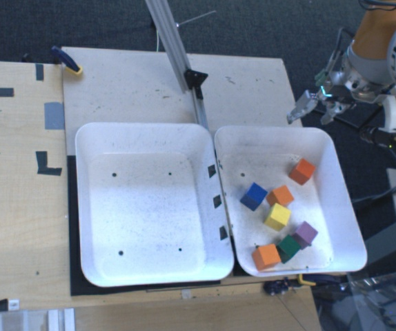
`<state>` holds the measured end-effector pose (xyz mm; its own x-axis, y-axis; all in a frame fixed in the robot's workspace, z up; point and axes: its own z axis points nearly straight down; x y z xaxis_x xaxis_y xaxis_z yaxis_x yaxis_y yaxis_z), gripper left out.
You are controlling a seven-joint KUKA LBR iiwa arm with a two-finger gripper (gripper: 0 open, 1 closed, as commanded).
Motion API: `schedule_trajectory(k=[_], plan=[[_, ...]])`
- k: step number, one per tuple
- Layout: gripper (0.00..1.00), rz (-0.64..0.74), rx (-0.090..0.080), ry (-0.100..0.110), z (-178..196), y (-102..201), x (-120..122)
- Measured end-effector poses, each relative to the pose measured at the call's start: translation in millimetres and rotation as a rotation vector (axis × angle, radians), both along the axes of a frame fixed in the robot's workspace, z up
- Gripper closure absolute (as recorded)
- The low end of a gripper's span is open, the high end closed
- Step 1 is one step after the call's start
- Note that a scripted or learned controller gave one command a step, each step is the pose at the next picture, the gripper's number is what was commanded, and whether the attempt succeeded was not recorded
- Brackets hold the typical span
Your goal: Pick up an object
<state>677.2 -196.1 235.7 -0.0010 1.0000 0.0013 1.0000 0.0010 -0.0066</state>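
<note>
The right bin [336, 158] holds several small blocks: an orange one [302, 171] near its back right, a blue one [254, 196], a second orange one [279, 196], a yellow one [277, 216], a purple one [306, 233], a green one [290, 247] and a third orange one [267, 256] at the front. My gripper [313, 109] hangs above the bench just beyond the right bin's back right corner, apart from every block. Its two fingers are spread, with nothing between them.
The left bin [87, 185] stands beside the right one. A slanted metal rail [170, 36] with a black clamp [195, 78] runs down to the gap between the bins. A blue and yellow tool [67, 60] lies at the back left.
</note>
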Motion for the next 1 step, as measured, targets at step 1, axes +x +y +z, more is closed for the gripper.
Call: schedule_trajectory(k=[1], plan=[[0.0, 0.001, -0.003, -0.005, 3.7, 0.1, 1.0]])
